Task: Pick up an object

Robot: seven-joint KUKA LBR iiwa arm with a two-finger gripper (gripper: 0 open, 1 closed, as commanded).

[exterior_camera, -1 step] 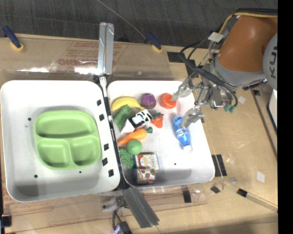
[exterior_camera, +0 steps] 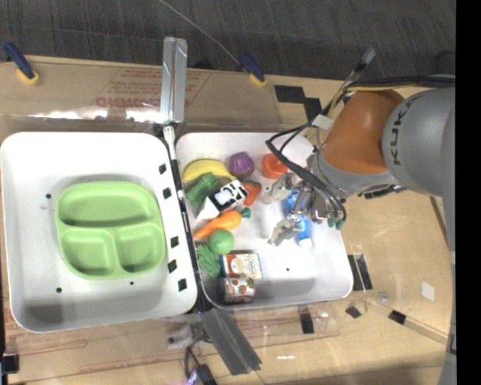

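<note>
The right bin point(exterior_camera: 329, 273) holds a heap of toy food. A yellow banana point(exterior_camera: 205, 169), a purple grape piece point(exterior_camera: 240, 164) and a small orange piece point(exterior_camera: 272, 165) lie along its far side. A black and white item point(exterior_camera: 227, 194), an orange carrot point(exterior_camera: 218, 224), green vegetables point(exterior_camera: 200, 188) and a printed can point(exterior_camera: 240, 277) lie at its left and front. My gripper point(exterior_camera: 291, 213) hangs low over the middle right of this bin, right on top of a blue object point(exterior_camera: 298, 208) that it partly covers.
The left bin point(exterior_camera: 16, 215) holds a green three-compartment tray point(exterior_camera: 110, 229). A metal divider post point(exterior_camera: 174, 79) stands between the bins at the back. Cables run from the orange wrist band point(exterior_camera: 361, 131). Bare white floor shows at the right bin's front right.
</note>
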